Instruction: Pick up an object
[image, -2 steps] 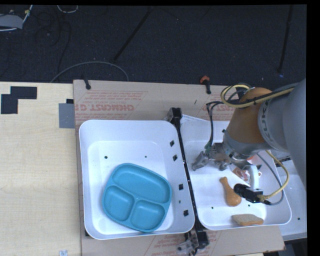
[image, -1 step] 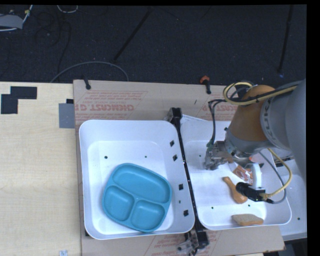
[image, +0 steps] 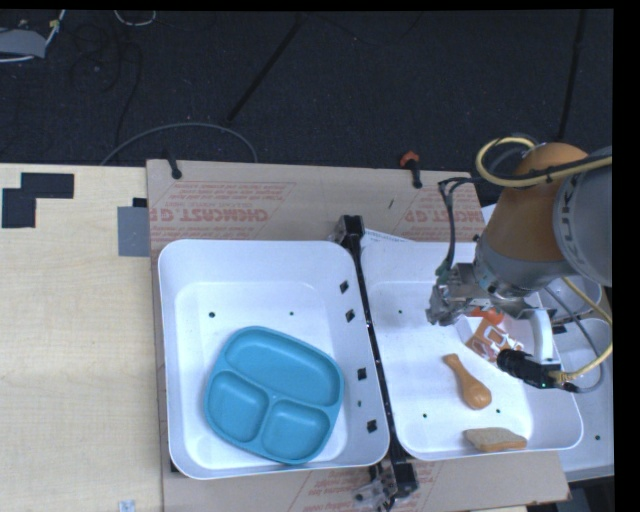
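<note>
Over the right-hand bin (image: 560, 440) I have the arm (image: 545, 215) reaching in from the right, its orange band above the wrist and the gripper (image: 447, 305) hanging low near the bin's upper left part. From this slanted overhead view I cannot tell how the tool is set at its tip; the wrist body and cables mask it. I see nothing lifted with it, so I judge the pick as not yet made.

Just to the right of the tool, partly under the wrist, lies a small orange-and-white packet (image: 487, 335); it is the nearest candidate. Below that, on the bin floor, sits a tan wooden spoon (image: 468, 381), its bowl end toward the lower right, apart from the tool. Further down, close to the bin's front wall, rests a flat tan block (image: 494, 439), well apart from the tool.

Across the divider, the left-hand bin (image: 190, 290) bears a blue divided plate (image: 274, 394), lying flat toward its lower middle and far from where the arm is working.

My reading: the approach has been made, but everything that counts remains, namely closing on one item, raising it clear of the floor, and showing it actually came up. The packet looks light and thin, so I would expect it could slip; the spoon's narrow handle seems a surer grasp.
</note>
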